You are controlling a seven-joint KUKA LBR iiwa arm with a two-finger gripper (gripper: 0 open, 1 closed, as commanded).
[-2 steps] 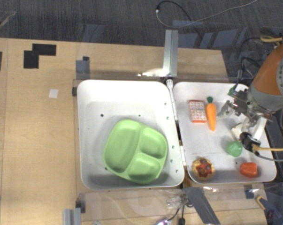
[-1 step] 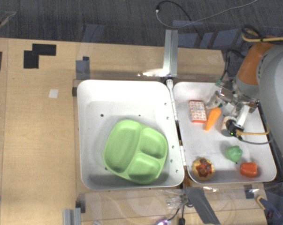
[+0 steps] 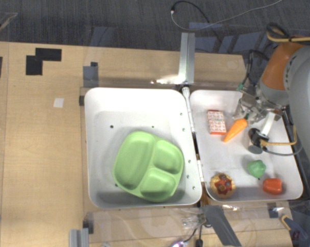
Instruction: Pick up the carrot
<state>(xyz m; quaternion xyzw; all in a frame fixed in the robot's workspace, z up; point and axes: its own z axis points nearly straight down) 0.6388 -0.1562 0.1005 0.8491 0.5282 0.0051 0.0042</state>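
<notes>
The orange carrot [image 3: 234, 129] lies slantwise in the right bin [image 3: 216, 176], its thick end pointing up and to the right. My gripper [image 3: 247, 115] reaches in from the right and sits right at that thick end, touching or just above it. The wrist and its cabling hide the contact point. The carrot's pointed tip lies next to a small red-and-white packet [image 3: 216, 121].
In the right bin there are also a green piece [image 3: 256, 168], a red piece [image 3: 272, 186] and a dark round item [image 3: 222, 184] near the front. A green divided plate [image 3: 148, 165] lies in the left bin [image 3: 98, 138]. A metal divider post [image 3: 187, 55] stands between the bins.
</notes>
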